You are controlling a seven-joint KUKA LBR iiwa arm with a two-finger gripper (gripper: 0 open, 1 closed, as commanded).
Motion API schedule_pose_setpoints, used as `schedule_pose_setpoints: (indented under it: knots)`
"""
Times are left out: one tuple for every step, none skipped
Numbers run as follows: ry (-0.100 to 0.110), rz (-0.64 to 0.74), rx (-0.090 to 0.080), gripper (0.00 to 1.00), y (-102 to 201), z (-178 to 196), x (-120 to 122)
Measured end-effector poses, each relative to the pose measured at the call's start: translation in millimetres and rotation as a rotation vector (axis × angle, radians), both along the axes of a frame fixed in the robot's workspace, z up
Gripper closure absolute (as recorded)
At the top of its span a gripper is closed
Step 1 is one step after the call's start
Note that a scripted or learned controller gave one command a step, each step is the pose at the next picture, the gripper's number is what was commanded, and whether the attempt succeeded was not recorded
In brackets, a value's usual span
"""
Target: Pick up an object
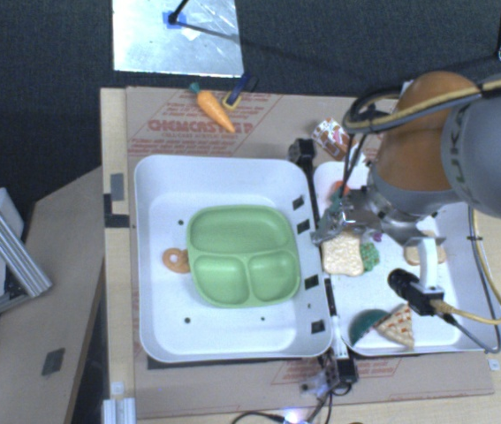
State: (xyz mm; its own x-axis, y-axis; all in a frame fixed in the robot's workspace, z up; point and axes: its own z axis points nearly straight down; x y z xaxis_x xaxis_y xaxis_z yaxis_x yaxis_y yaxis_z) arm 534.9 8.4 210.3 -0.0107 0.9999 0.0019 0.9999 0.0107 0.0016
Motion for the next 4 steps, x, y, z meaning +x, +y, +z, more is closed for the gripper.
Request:
schedule_pose_setpoints:
  knots:
    - [-0.001,-0.001,0.0,1.0,48,6,14]
    - [0.0,0.0,0.001,1.0,98,24,8]
    - [0.002,-0.004,-0.002,1.0,100,8,11]
    - [0.0,-0.01,-0.002,1.0,88,20,17]
